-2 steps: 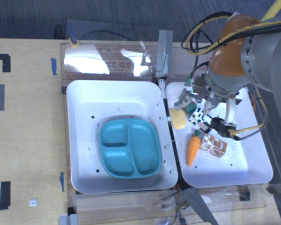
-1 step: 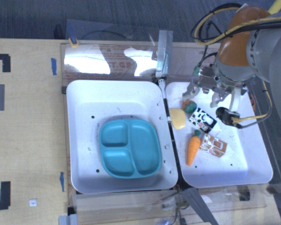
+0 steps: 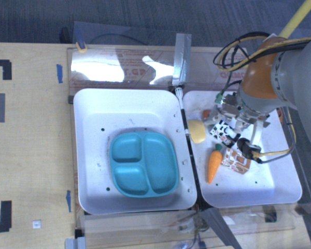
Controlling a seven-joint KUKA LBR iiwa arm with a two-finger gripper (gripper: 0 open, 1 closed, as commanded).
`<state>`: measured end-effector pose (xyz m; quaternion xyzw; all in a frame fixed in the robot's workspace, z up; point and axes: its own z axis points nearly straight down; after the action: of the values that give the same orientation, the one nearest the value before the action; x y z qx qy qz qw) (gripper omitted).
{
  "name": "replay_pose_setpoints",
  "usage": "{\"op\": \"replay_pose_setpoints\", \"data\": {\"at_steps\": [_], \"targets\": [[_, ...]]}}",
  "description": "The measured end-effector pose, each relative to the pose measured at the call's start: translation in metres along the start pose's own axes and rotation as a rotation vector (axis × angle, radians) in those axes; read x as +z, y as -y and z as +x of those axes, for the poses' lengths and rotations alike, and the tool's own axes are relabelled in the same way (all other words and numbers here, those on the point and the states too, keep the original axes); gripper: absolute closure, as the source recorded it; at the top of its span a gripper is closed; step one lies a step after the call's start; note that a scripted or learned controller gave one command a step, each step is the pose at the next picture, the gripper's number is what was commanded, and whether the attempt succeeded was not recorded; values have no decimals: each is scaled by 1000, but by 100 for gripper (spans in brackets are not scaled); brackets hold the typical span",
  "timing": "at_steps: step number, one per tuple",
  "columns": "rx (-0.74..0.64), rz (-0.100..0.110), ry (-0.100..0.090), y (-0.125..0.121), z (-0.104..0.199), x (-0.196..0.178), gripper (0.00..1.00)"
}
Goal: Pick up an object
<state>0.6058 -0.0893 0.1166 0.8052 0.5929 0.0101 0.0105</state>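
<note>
Light is bright and even, falling from above. Strong white glare lies on the clear sheet point(image 3: 122, 69) behind the bins, washing out its print. The left bin point(image 3: 88, 118) reads slightly overexposed, with soft grey shading along its walls. Shadows are short and faint under the carrot point(image 3: 213, 165) and the blue tray point(image 3: 143, 163). Small items beneath the gripper point(image 3: 233, 131) look soft and pixelated

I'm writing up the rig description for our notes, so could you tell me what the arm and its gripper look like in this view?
The arm is a rounded grey body with an orange band above the wrist. Black and yellow cables loop over that band, and another thin cable trails off beside the wrist. The gripper is a compact cluster of metal and black parts.
</note>
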Motion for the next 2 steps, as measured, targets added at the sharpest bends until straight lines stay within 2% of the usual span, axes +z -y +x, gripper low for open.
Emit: {"op": "replay_pose_setpoints", "data": {"at_steps": [1, 2], "targets": [[-144, 24, 2, 9, -32, -50, 0], [-219, 20, 1, -5, -19, 28, 0]]}}
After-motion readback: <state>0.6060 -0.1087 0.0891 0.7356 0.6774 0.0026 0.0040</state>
